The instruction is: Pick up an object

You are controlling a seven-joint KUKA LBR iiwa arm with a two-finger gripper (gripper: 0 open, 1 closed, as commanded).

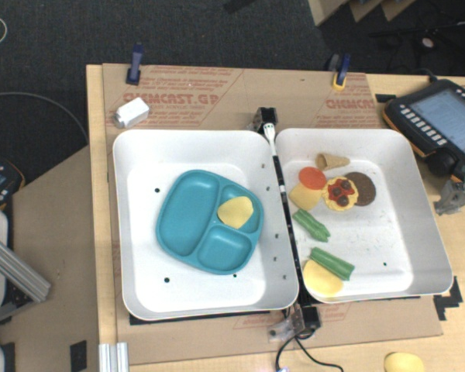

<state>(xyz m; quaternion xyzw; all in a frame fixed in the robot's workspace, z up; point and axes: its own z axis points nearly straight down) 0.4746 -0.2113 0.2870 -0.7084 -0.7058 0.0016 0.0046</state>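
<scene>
Easiest target looks like the yellow slice (235,211) sitting in the teal plate (187,222), in its far-right compartment; probably light hard plastic, thin and slippery, so I'd pinch across its edges; the plate's ridges crowd it a bit; the white bin (128,208) under the plate leaves decent room; can't tell whether the gripper is released or clenched.

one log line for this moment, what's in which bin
left bin: teal plate holding yellow piece | right bin: toy food cluster, green pieces | nothing lifted yet
</scene>
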